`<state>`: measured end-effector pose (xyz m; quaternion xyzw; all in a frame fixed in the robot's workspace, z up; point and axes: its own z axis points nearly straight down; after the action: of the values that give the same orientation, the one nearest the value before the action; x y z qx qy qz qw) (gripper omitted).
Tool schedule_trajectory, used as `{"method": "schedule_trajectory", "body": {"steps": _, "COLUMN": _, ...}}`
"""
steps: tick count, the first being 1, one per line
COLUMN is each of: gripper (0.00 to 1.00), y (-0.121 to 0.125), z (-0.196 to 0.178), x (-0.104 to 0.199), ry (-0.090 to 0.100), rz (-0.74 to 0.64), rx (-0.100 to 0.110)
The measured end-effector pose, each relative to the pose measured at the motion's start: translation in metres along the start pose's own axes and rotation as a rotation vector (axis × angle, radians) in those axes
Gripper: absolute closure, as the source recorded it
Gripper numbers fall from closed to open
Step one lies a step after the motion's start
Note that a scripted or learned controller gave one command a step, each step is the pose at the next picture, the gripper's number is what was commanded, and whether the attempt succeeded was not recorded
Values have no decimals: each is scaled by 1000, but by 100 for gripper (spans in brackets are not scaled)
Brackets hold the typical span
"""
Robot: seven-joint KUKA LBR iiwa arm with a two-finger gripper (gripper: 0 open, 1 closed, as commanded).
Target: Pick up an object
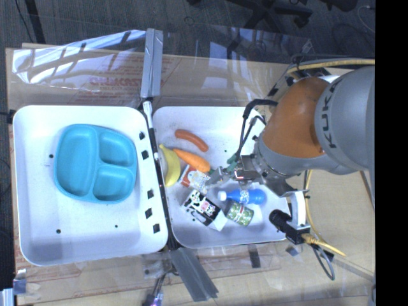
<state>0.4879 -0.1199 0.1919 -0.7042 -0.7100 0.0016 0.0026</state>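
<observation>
Over the right-hand shallow white plastic bin, the grey arm with its orange band is lowered into the cluster of small items, and the end effector is placed just right of a long orange carrot-shaped toy. Whether it is open or closed cannot be told, since the wrist hides it from above; nothing can be seen held.

The step in hand is judged to be the approach, with no grasp yet confirmed. Candidates lie close together: beyond the carrot, a reddish-brown sausage-shaped toy; left of the carrot, a yellow banana-shaped toy; nearer than the carrot, a black-and-white patterned carton, a blue-capped small bottle and a green printed can.

One item should next be isolated and a closure made on it alone, as neighbours touch and could be dragged along.

Far left of the carrot, a light-blue divided plastic plate rests in the left-hand white bin. On the arm's grey casing, the letters "KU" are readable. Print on the carton and can is too small to be read.
</observation>
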Motion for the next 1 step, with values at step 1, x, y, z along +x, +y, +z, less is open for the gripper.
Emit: {"method": "schedule_trajectory", "body": {"steps": 1, "gripper": 0, "y": 60, "z": 63, "x": -9, "ry": -1, "rz": -74, "rx": 0}}
